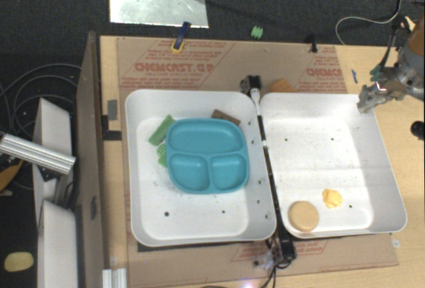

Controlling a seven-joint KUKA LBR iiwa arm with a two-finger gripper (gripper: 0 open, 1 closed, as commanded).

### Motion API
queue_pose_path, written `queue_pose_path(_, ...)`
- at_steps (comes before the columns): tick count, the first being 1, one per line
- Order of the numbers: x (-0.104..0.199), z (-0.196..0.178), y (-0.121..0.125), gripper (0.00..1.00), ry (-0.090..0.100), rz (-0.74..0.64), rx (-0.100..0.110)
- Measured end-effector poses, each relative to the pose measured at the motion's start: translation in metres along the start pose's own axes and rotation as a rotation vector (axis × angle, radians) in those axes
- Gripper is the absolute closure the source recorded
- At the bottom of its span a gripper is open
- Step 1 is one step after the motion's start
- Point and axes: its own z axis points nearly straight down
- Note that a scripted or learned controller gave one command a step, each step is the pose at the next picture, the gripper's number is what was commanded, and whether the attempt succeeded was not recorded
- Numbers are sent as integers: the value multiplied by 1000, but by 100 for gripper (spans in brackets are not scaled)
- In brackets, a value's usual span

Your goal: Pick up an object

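2 shallow white bins sit side by side on the tabletop (199, 64). The left bin (143, 214) holds a blue 3-compartment plate (206, 155), with nothing in any compartment. Green pieces (161, 131) are partly tucked under the plate's left edge, and a brown block (226, 117) pokes out from behind its far edge. The right bin (319, 141) holds a round tan disc (304, 216) at its near-left corner, well to the right of the plate, and a small yellow lumpy object (332, 198) just beside the disc. The hand (370, 97) hovers over the right bin's far-right corner, well apart from both objects; whether it is parted or closed cannot be told.
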Motion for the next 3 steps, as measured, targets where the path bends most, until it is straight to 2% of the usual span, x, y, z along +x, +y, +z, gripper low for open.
queue_pose_path(1, 0, 32, 44, 100, 0, -1, -2)
queue_pose_path(3, 8, -9, 45, 100, 1, 0, -2)
